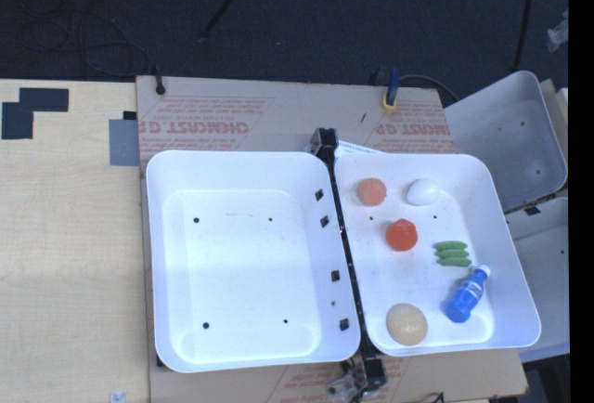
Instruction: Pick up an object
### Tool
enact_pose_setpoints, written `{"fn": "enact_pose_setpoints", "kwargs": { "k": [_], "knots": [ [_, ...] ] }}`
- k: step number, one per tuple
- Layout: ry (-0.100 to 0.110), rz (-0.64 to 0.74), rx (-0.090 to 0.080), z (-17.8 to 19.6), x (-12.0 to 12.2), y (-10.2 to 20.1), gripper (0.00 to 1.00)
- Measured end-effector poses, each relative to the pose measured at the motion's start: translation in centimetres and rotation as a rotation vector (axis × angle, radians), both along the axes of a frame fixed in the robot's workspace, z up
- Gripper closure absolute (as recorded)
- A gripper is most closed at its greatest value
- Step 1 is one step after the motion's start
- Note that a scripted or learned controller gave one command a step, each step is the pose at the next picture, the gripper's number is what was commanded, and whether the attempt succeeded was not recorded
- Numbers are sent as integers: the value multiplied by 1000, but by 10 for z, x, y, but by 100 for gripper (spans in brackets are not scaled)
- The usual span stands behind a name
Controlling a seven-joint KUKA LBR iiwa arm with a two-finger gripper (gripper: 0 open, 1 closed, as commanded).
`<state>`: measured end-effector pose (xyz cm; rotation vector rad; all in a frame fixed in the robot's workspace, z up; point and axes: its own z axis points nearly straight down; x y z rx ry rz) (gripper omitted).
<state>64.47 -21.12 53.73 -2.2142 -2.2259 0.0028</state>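
1. Two white bins are sitting side by side on the surface [278, 118]. The left bin [241, 262] is lying at 9 o'clock of the right bin [506, 239], which is carrying all the candidates.
2. In the right bin, a red ball [401, 235] is resting near the centre, well apart from its neighbours. A pale orange ball [371, 191] is lying at 11 o'clock, a white ball [423, 191] at 12 o'clock, green pods [452, 253] at 3 o'clock, a blue bottle [466, 293] at 4 o'clock, and a beige round piece [406, 323] at 6 o'clock.
3. Nothing here is telling whether the jaws are released or clenched, so I cannot tell.
4. The step in hand is looking like choosing a target and approaching it. The red ball is seeming the safest pick, since space is lying open on every side of it.
5. Coming straight down over its middle should be helping, as a round thing is likely rolling away under an off-centre squeeze.
6. The bottle is lying tilted near the bin wall, so it is probably demanding jaws set across its body.
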Motion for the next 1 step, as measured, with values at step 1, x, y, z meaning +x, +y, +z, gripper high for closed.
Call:
{"fn": "enact_pose_setpoints", "kwargs": {
  "k": [1],
  "knots": [
    [1, 5, 0, 10, 1, 2, 100]
  ]
}}
